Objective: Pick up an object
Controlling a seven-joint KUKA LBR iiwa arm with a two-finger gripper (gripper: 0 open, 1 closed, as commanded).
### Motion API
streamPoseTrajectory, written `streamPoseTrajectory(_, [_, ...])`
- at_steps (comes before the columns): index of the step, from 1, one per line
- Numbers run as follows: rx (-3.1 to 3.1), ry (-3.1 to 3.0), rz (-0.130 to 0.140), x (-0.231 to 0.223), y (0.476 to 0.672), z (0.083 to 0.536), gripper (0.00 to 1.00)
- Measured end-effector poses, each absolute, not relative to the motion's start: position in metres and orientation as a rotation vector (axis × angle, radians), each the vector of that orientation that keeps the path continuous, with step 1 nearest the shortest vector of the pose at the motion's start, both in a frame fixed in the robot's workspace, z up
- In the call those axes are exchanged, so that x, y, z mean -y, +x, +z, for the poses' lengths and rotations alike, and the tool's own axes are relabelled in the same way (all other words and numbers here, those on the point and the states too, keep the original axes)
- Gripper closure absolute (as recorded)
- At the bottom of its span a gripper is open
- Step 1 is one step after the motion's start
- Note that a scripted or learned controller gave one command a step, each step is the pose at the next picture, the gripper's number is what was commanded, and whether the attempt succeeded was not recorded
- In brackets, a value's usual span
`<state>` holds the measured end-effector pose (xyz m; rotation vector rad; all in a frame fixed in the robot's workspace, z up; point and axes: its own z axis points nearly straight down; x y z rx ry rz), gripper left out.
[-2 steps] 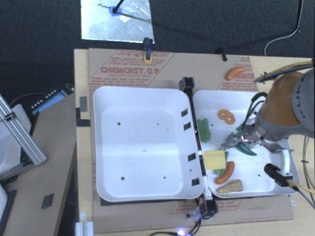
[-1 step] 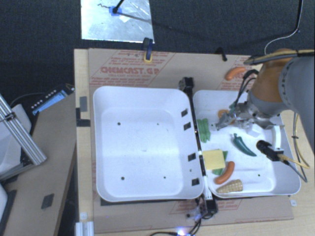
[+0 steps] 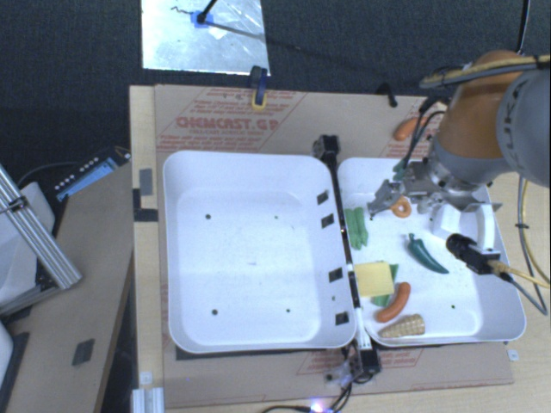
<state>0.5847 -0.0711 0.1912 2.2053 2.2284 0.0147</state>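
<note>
Bins sit side by side on the bench, 2 of them, both shallow and white. The left bin (image 3: 250,248) has a bare floor marked by a few small dark dots. The right bin (image 3: 495,312) holds every loose item.

Seen from the fixed overhead camera, the arm (image 3: 482,119) enters from the right, its orange band showing above the grey wrist, and it bends down over the upper half of the right bin. The gripper (image 3: 392,198) hangs low above the bin floor near the bin's upper left part. Whether its fingers are spread or closed cannot be told from this angle, since the metal parts blur together. An orange ring (image 3: 401,207) lies just beside the gripper tip, touching or nearly so; nothing can be seen clamped between the fingers.

Below and left of the ring, a green bean pod (image 3: 355,227) lies along the bin's left wall. A dark green pepper (image 3: 427,255) lies near the bin's middle. Lower down, a yellow block (image 3: 374,278) rests near the left wall, with a sausage (image 3: 393,300) just beside it and a waffle cone (image 3: 402,326) near the front edge.

Outside the bins, an orange carrot-like piece (image 3: 406,128) lies on the cardboard behind the right bin.
</note>
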Motion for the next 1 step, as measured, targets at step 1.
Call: streamPoseTrajectory(1, [-2.219, 2.197, 0.026, 0.0417, 0.673, 0.3597, 0.0])
